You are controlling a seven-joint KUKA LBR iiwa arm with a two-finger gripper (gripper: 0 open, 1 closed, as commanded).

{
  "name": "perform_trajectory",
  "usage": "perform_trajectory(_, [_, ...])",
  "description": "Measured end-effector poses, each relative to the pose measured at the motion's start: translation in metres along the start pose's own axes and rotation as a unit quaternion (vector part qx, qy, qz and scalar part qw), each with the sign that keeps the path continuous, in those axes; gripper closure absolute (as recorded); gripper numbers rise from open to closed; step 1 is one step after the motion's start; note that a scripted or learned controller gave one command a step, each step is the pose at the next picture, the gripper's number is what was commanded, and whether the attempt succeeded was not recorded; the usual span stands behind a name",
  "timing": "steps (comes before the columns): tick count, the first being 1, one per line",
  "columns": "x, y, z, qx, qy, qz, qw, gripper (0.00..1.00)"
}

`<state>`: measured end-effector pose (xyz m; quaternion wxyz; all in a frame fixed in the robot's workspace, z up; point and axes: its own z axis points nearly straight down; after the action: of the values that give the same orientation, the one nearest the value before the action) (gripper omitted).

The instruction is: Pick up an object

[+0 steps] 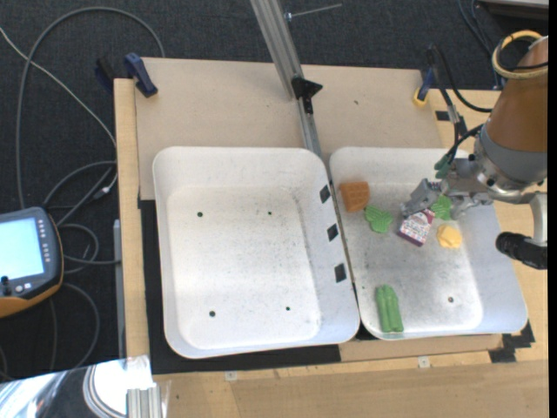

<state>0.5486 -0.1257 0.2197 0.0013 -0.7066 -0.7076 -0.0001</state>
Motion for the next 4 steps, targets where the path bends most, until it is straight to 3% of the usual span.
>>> perform_trajectory(1, [0.0, 0.0, 0.0, 0.0, 0.0, 0.0, 1.0, 0.0])
perform_trajectory(3, [0.009, -0.014, 0.121, 0.004, 0.001, 0.001, 1.0, 0.0])
perform_trajectory(4, [0.01, -0.015, 0.128, 0.001, 0.0, 0.001, 1.0, 0.0])
